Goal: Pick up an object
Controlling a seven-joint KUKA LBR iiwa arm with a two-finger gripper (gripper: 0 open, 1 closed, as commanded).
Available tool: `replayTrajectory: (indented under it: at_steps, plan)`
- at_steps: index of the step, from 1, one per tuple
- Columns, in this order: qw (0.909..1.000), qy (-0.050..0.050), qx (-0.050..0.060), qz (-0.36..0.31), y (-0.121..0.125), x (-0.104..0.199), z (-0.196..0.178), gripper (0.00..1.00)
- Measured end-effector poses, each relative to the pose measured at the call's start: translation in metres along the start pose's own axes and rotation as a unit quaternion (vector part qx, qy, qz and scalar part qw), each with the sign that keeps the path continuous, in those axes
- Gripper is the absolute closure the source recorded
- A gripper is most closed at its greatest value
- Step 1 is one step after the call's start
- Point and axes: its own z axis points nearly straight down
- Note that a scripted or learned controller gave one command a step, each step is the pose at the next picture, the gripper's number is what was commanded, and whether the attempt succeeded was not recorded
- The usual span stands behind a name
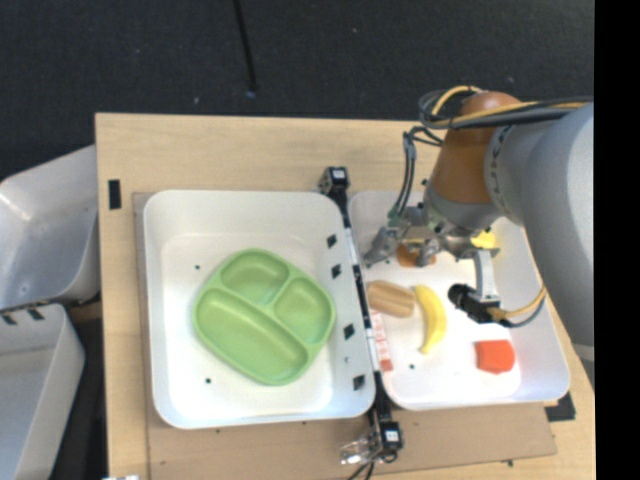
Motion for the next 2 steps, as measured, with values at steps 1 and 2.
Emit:
replayTrajectory:
  at_steps: [1, 2]
  plan:
    - [1.0000, 0.000, -0.004, 0.002, 0.002, -0.001, -0.015, 1.00]
    - [1.0000, 0.000, -0.006, -0.005, 0.012, 0.001, -0.074, 1.00]
